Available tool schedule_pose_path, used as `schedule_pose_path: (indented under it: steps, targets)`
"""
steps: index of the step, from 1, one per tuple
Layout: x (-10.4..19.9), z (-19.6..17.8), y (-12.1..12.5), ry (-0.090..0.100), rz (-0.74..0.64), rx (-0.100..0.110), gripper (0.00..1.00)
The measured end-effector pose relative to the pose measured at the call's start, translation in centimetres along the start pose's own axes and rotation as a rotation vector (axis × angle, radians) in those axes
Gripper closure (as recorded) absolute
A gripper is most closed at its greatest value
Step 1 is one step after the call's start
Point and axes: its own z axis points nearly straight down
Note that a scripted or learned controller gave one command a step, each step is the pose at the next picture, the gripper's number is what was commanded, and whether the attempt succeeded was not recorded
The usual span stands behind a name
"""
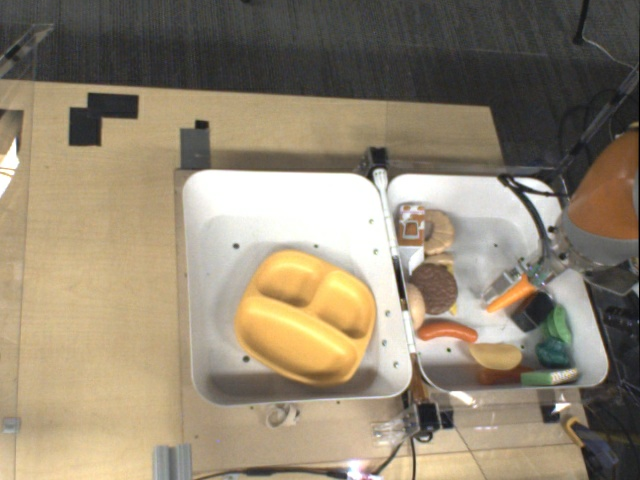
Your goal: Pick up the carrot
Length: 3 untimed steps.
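Carrot (510,295), right bin (470,233), lying aslant at the hand (527,286); hand's grip state cannot be told; risk: carrot slips or rolls against adjacent green toy (553,336) if caught off-centre.

A single fixed camera is looking down at a slant from above the pale wooden tabletop (100,298), sitting far enough back to be taking in both shallow white plastic bins (200,268) side by side (the dark carpeted floor (300,28) is showing along the upper edge). The grey arm with its orange band (612,193) is entering from the frame's right.
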Motion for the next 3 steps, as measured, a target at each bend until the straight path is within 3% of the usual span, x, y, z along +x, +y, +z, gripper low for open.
schedule_pose_path:
  steps: [1, 2, 3]
  targets:
    - [4.4, -0.1, -1.6, -0.006, 0.05, 0.001, 0.0]
    - [10.2, -0.2, -1.3, -0.009, -0.053, -0.002, 0.0]
    - [10.0, -1.5, -0.9, -0.015, -0.059, -0.011, 1.0]
